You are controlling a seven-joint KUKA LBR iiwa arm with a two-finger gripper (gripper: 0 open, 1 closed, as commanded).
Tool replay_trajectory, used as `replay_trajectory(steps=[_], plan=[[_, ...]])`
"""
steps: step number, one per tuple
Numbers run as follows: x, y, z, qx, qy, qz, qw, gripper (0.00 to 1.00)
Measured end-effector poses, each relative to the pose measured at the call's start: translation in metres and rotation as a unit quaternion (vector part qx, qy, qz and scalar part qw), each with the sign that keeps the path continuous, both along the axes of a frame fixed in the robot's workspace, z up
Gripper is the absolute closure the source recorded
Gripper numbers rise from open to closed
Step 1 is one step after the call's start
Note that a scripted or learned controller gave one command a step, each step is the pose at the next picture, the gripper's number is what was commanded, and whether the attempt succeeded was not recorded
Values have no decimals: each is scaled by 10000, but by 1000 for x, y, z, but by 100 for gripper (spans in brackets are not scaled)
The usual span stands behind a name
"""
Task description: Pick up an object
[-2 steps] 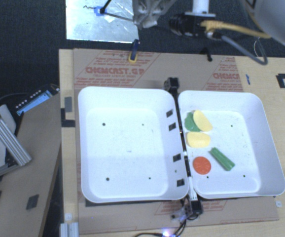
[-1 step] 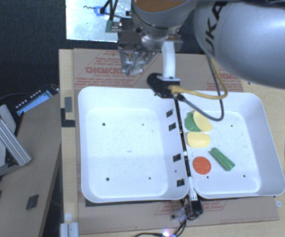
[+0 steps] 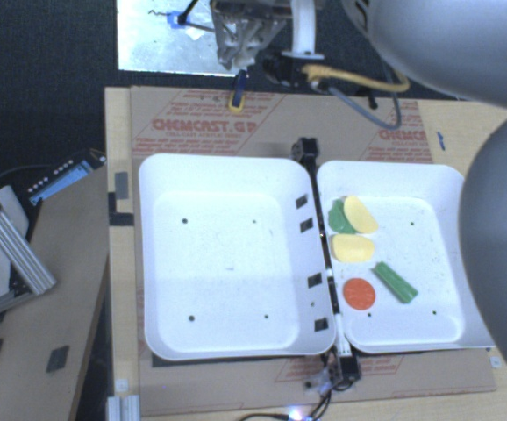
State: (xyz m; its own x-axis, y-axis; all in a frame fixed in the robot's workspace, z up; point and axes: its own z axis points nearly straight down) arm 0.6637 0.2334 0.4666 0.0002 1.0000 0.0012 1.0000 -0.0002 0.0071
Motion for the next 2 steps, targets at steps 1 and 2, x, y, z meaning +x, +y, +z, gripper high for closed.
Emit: replay_trajectory(steps=[1, 2], plan=[[4, 1, 64, 10, -5, 23, 10000, 100], [2, 0, -217, -31, 111, 5, 9999, 100]])
